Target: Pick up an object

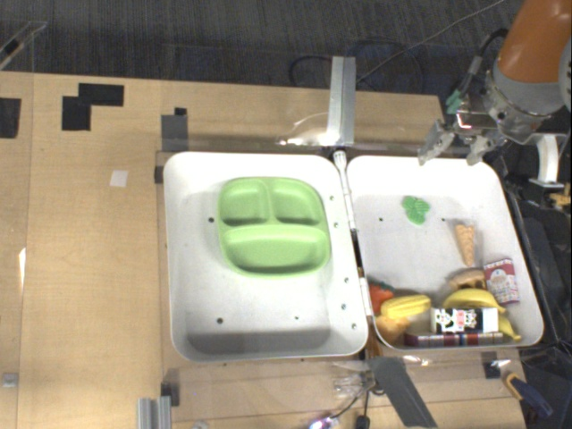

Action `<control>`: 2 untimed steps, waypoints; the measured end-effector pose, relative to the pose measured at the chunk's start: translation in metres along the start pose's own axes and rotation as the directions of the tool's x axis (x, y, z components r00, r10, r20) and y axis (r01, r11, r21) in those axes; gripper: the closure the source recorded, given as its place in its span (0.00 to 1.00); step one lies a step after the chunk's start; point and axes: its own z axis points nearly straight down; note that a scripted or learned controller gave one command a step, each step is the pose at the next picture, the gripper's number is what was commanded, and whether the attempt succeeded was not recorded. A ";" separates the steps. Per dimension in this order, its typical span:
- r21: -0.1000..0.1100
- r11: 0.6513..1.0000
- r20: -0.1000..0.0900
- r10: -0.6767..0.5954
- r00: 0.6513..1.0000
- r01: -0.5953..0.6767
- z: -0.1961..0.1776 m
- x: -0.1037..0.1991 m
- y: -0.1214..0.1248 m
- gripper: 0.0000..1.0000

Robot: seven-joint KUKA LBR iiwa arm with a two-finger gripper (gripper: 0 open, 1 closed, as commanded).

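Note:
My gripper (454, 147) hangs over the far rim of the right bin (393, 239), its two fingers spread open with nothing between them. Below it in the bin lie a small green leafy piece (416, 208), a tan cone (466, 242), a red-and-white carton (502, 281), a yellow banana (474, 298), a yellow toy (404, 308) with a red piece (380, 293) beside it, and a black-and-white box (463, 322). These things crowd the bin's near right corner.
The left bin (192, 311) holds a green divided plate (272, 223). A metal post (342, 96) rises behind the seam between the bins. Cables run along the bench's right side.

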 end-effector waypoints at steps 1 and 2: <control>0.001 1.000 0.000 -0.007 1.000 0.007 0.113 0.002 -0.011 0.00; -0.004 0.992 0.002 -0.126 0.992 0.126 0.177 -0.041 0.019 0.00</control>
